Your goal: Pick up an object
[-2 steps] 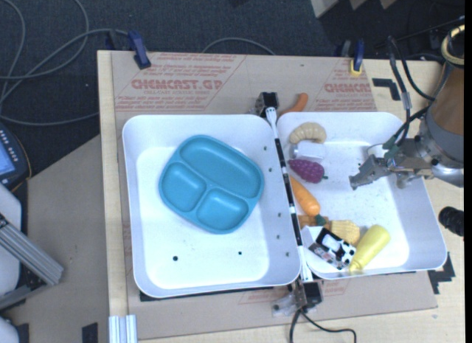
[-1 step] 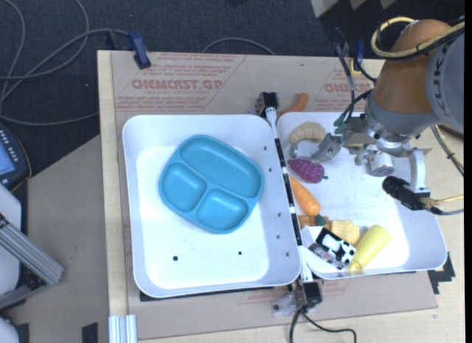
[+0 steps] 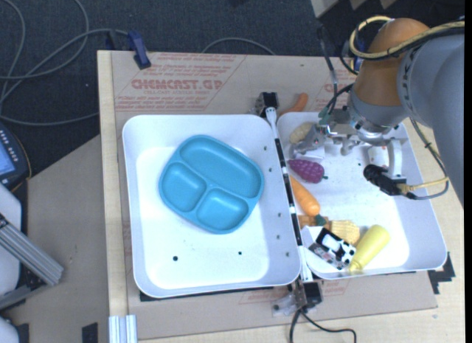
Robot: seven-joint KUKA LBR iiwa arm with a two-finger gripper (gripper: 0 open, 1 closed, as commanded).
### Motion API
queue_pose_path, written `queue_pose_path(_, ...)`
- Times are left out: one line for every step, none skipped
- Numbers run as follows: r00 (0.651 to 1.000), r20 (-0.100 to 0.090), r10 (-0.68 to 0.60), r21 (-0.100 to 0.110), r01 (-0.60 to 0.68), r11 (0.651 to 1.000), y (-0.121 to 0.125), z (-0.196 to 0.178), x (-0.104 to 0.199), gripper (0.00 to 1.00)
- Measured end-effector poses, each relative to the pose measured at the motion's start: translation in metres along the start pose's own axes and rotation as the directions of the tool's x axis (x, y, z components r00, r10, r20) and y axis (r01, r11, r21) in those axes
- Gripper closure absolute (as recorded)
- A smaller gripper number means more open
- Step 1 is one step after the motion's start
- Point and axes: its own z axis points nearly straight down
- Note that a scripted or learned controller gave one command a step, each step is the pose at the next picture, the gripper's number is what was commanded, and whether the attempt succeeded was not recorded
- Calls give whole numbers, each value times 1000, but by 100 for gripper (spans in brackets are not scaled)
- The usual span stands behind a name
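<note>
The right bin (image 3: pixel 413 209) holds several toy foods. A purple grape bunch (image 3: pixel 306 170) lies near its left wall, with an orange carrot (image 3: pixel 304 198) just below it. At the front lie a corn cob (image 3: pixel 342 229), a yellow squash-like piece (image 3: pixel 369 246) and a black-and-white item (image 3: pixel 331 246). A beige piece (image 3: pixel 301 133) sits in the back left corner. My gripper (image 3: pixel 332 136) hangs low over the back left of this bin, right beside the beige piece and just above the grapes. Nothing shows held in it.
The left bin (image 3: pixel 147 246) holds a blue divided plate (image 3: pixel 211 183). A small orange piece (image 3: pixel 299 102) lies on the board behind the right bin. A black clip (image 3: pixel 267 102) sits where the bins meet. The arm and its cables cover the right bin's back.
</note>
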Motion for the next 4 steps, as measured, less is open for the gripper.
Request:
queue_pose_path(1000, -2, -3, 6, 3, 1000, 30, 11, 2, 0)
queue_pose_path(1000, -9, -3, 5, 4, 1000, 29, 11, -3, 0)
queue_pose_path(1000, -13, -5, 5, 5, 1000, 30, 11, -12, 0)
queue_pose_path(1000, 0, 5, 5, -5, 1000, -66, -8, -14, 0)
